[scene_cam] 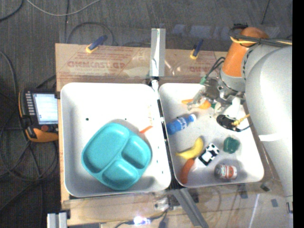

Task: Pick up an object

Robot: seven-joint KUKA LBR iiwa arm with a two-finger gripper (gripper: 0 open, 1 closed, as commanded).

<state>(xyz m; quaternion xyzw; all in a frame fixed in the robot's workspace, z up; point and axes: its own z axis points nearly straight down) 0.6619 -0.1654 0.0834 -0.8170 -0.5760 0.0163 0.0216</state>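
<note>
My gripper (207, 96) hangs low over the back of the right bin (251, 175), reaching in from the right. A small orange object (199, 103) lies right at its tip; I cannot tell whether the two touch. A blue bottle (181, 124) lies on its side just left and in front of the gripper. Further forward lie a yellow banana (192, 148), a black-and-white cube (209, 154), a dark green object (231, 145), a small can (225, 171) and a reddish-orange object (187, 170).
The left bin (76, 99) holds a large teal divided plate (118, 156) with a thin orange piece (145, 128) beside its back right edge. The grey arm fills the right side. A handheld control pendant (38, 113) sits left of the bench.
</note>
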